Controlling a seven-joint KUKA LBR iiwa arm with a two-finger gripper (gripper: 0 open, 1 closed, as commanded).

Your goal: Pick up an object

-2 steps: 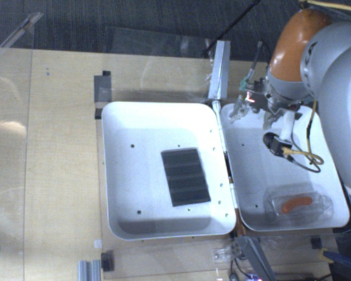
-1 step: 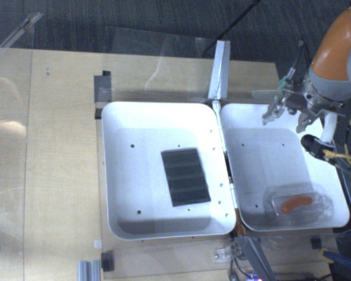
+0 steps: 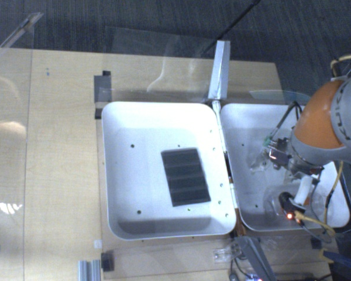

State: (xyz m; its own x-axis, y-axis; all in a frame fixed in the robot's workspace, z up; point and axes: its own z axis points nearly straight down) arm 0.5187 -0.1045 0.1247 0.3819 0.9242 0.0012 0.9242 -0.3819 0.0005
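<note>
A black pad (image 3: 186, 177) with ridges lies flat in the left bin (image 3: 123, 157). It is near the middle of the bin floor, a bit to the right, and it is turned a little. Nothing touches it and nothing lies on top of it.

The gripper (image 3: 276, 154) is over the right bin (image 3: 245, 127), well apart from the pad. The rims of the two bins stand between them. I cannot tell if the gripper is open or closed. The grey and orange arm (image 3: 319, 122) covers the right side of that bin. Just left of the gripper there is a blurry pale patch on the bin floor, and I cannot tell what it is.

A grey metal bar (image 3: 220, 69) runs back from the spot where the two bins meet. A small black block (image 3: 103, 85) sits by the back left corner of the left bin.

Both bins rest on a light wood worktop (image 3: 58, 157). A clear sheet (image 3: 9, 127) stands on the left side of the worktop and shines a little. Behind the worktop the floor (image 3: 134, 4) is dark.
</note>
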